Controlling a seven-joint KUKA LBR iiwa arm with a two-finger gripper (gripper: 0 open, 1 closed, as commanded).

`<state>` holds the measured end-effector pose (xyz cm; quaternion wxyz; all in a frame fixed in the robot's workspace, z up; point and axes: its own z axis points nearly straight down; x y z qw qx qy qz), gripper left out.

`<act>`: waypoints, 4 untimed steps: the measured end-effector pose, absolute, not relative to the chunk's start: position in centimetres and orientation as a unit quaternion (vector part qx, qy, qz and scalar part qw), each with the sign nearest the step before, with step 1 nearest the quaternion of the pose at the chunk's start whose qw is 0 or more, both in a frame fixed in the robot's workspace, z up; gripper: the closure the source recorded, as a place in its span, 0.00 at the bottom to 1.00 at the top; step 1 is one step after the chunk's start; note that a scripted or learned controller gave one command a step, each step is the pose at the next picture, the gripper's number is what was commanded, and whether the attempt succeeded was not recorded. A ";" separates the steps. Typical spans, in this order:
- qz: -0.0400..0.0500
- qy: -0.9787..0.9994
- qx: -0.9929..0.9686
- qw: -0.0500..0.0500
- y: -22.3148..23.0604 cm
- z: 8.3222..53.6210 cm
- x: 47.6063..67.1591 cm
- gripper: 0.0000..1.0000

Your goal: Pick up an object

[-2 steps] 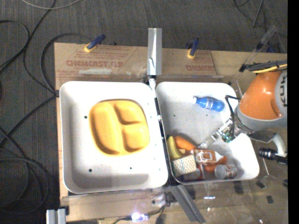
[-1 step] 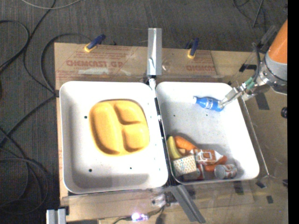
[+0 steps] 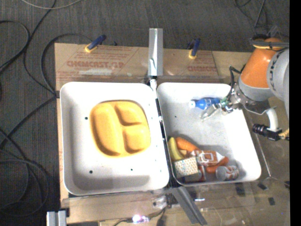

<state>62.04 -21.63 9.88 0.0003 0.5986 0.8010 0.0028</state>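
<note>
A small blue bottle (image 3: 205,102) with a white cap lies on its side in the far part of the right bin (image 3: 244,135), cap pointing left. The gripper (image 3: 210,111) sits just beside it on the near-right side, its metal fingers spread apart and angled down-left toward the bin floor; one finger tip reaches close under the bottle's body, but the bottle is not between the fingers and whether they touch it cannot be told.

Behind the gripper the grey arm (image 3: 277,79) with its orange band comes in from the right, over the right rim of the bin.

In the near part of the same bin, well apart from the bottle, lies a cluster of things: a yellow banana (image 3: 174,149) against the left wall, an orange carrot-like piece (image 3: 188,145) touching it, a small patterned box (image 3: 186,165), a red and white carton (image 3: 208,157) and a grey and orange can (image 3: 227,173) on its side near the front wall.

The left bin (image 3: 75,173) holds a yellow divided tray (image 3: 121,127) in its middle.

Both bins rest on the table (image 3: 108,62), a brown board held at its far edge by two blue and yellow clamps (image 3: 95,43). Black cables (image 3: 28,41) run over the dark floor to the left.
</note>
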 end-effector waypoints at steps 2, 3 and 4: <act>-0.005 0.821 0.571 -0.011 -21.8 9.7 66.8 1.00; 0.000 0.813 0.583 0.000 -16.8 17.0 66.9 1.00; -0.001 0.813 0.583 0.000 -16.8 16.9 66.9 0.00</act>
